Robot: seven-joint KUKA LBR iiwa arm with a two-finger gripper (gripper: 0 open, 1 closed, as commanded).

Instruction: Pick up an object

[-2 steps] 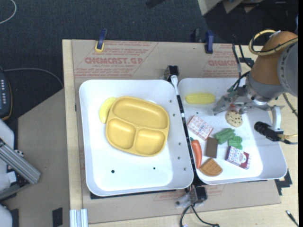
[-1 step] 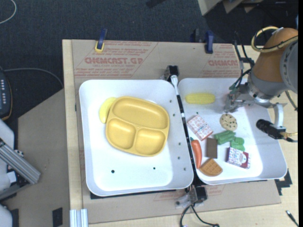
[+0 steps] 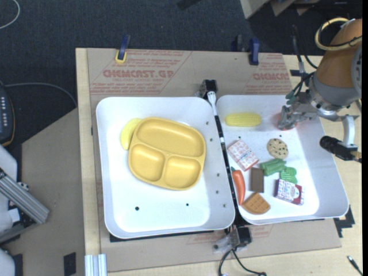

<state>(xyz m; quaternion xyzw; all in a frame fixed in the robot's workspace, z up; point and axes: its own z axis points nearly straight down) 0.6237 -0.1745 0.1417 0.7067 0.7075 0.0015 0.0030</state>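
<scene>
A light wooden desk (image 3: pixel 172 68) with red printed lettering stands on dark blue-grey carpet (image 3: pixel 86 10), with a blue clamp (image 3: pixel 253 49) and a yellow-tipped clamp (image 3: pixel 122 50) on its far edge. Two shallow white plastic bins sit side by side on it.

The left bin (image 3: pixel 115 200) holds a yellow plastic divided plate (image 3: pixel 167 153) with three compartments, with a pale yellow rounded piece (image 3: pixel 127 133) partly hidden under its left edge.

The right bin (image 3: pixel 328 171) holds small toy foods: a yellow corn cob (image 3: pixel 243 119) at the far side, a round chocolate-chip cookie (image 3: pixel 278 148), a pink-and-white patterned packet (image 3: pixel 242 154), a green leafy piece (image 3: pixel 278 169), a brown bar (image 3: pixel 256 181), an orange carrot (image 3: pixel 239 186), a tan waffle (image 3: pixel 256 204) and a red-and-white carton (image 3: pixel 289 192).

The grey arm (image 3: pixel 339 68) with its orange band enters from the right, partly cut off by the frame. Its gripper (image 3: pixel 289 117) sits low over the far right of the right bin, right of the corn cob. The jaws are blurred and small; I cannot tell how far open they are or whether they hold anything.
</scene>
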